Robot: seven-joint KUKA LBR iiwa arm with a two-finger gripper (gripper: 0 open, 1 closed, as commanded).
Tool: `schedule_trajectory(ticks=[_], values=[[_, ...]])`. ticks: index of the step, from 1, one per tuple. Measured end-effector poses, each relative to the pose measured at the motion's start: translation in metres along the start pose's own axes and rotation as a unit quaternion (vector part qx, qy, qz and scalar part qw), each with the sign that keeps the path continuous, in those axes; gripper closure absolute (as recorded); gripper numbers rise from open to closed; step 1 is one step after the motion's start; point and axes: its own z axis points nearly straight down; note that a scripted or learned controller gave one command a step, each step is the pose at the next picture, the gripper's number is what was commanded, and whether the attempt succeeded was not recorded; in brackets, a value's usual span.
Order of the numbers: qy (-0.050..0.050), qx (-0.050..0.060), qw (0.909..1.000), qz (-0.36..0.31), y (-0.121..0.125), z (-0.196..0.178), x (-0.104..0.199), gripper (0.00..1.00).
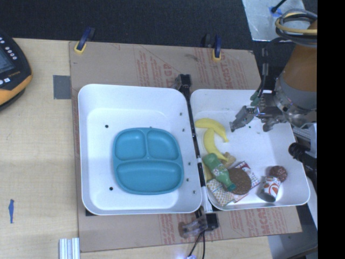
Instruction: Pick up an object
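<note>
Divided plate (147, 160) in left bin (89, 144)
</note>
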Motion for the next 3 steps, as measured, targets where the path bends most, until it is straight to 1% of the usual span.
schedule_trajectory(ticks=[1, 2, 3], values=[[0.001, 0.005, 1.0, 0.0, -0.019, 0.174, -0.003, 0.0], [0.0, 0.001, 1.0, 0.0, -0.016, 0.156, -0.005, 1.0], [0.001, -0.008, 1.0, -0.003, -0.015, 0.019, 0.048, 1.0]])
